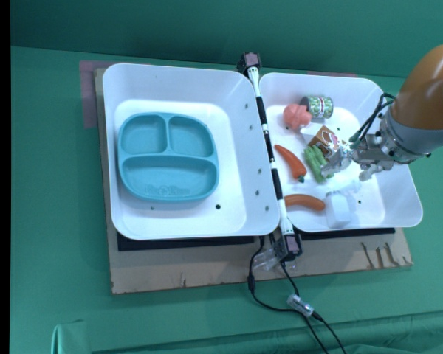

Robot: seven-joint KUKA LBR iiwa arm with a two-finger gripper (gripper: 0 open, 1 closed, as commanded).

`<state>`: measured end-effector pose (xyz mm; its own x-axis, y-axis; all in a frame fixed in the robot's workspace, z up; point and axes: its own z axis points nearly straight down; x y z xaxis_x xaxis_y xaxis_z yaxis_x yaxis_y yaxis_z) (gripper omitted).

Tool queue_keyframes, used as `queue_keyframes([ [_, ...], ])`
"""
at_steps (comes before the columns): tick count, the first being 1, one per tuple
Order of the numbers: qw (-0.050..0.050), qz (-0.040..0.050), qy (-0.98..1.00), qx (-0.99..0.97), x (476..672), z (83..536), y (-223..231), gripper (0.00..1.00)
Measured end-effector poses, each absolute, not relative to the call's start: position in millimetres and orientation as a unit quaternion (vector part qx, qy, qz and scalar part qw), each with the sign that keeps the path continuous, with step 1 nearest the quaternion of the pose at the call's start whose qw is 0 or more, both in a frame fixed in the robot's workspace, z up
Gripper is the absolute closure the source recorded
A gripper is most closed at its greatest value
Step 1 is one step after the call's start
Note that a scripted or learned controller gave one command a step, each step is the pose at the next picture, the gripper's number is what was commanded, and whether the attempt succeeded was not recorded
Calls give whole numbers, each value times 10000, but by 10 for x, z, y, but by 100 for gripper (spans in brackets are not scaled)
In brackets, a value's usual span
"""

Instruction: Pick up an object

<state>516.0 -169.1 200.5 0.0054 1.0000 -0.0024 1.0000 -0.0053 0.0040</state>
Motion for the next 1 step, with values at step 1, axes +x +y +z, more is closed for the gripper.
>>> queue_keyframes([
  [1, 101, 44, 7049, 7092, 5366, 1874, -1319, 0],
])
